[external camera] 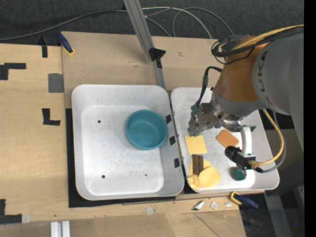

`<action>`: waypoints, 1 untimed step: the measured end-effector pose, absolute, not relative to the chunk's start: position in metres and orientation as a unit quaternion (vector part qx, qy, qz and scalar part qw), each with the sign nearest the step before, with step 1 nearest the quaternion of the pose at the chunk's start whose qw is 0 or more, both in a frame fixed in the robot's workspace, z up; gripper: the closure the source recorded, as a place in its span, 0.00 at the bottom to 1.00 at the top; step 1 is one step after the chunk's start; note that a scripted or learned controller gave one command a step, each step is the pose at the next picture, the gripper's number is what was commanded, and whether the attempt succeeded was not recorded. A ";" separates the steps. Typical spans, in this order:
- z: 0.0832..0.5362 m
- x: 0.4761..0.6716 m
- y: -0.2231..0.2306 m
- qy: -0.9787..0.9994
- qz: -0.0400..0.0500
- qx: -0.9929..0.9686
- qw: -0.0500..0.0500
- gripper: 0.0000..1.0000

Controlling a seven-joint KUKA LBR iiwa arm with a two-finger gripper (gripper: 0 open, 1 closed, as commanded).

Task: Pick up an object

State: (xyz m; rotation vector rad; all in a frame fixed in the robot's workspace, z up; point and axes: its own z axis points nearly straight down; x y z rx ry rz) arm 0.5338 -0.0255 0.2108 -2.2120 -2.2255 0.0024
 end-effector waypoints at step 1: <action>0.224 0.535 0.029 -0.710 0.000 -0.704 0.001 1.00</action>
